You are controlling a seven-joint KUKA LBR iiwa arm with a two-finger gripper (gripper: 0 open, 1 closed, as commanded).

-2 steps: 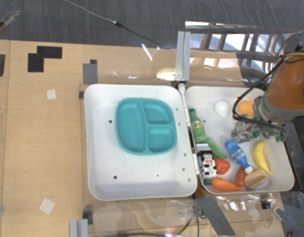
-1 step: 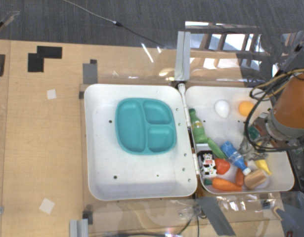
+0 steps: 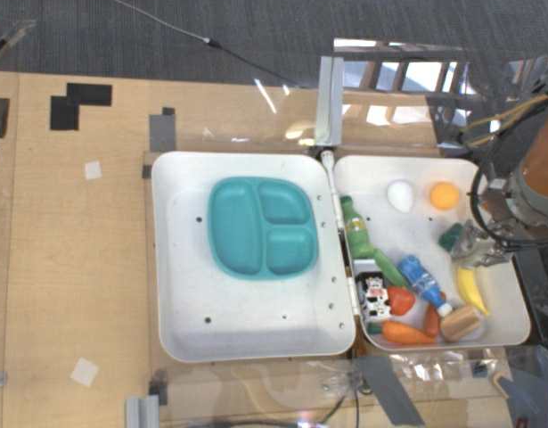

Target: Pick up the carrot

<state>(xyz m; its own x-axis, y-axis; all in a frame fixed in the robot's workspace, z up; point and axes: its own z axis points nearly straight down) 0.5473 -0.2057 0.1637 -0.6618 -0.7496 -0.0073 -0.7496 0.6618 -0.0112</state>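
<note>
The carrot (image 3: 407,333) lies in the right bin (image 3: 372,181), hard by that bin's near edge and toward its near-left corner, with its long axis running roughly along that edge. It touches or nearly touches the red piece (image 3: 401,302) above it and the brown bread-like item (image 3: 460,323) on its right; the blue bottle (image 3: 425,283) slants down just above. The hand (image 3: 477,250) hovers over the right side of the same bin, beside the banana (image 3: 472,290) and a dark green item (image 3: 451,236). Whether it is released or clenched I cannot tell from this view, and nothing is visibly gripped. From the hand, the carrot lies toward the bin's near edge and to the left, so the coming move is likely a diagonal reach to that corner, with a grip taken across the carrot's width
</note>
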